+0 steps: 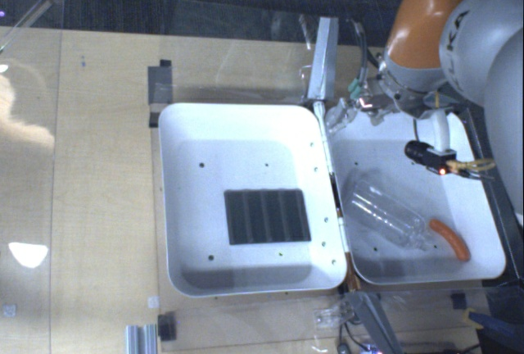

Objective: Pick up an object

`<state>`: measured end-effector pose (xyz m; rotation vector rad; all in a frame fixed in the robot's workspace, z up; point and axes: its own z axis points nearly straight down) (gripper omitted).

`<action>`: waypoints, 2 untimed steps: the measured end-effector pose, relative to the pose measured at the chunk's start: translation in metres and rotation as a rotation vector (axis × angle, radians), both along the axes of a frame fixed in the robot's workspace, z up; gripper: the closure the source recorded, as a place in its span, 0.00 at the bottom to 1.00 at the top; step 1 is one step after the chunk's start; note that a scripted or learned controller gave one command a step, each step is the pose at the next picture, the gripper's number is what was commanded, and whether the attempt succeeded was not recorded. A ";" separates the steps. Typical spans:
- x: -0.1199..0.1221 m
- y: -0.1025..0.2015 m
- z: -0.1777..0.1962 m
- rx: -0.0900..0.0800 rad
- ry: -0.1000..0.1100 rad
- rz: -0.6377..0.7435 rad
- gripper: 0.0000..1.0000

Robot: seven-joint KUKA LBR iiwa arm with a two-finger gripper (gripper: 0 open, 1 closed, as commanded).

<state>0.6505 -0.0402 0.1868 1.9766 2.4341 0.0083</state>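
Rt bin [491, 262] — orange sausage [449, 238], curved

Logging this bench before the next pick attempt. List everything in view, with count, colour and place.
shallow white plastic bins: 2, white, side by side on the bench; left, right
ridged dark rectangular tray: 1, dark grey, flat in the left bin
clear plastic bottle: 1, transparent, lying on its side in the right bin
small orange sausage-shaped object: 1, orange, right bin, near front corner, beside the bottle
light wooden bench top: 1, pale tan, under both bins
robot arm: 1, grey with orange band, above the right bin
claw: 1, over the right bin's back left corner
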 end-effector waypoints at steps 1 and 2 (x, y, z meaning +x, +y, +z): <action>-0.037 -0.050 -0.098 -0.001 -0.003 -0.044 0.00; -0.100 -0.085 -0.096 -0.001 0.000 -0.006 0.00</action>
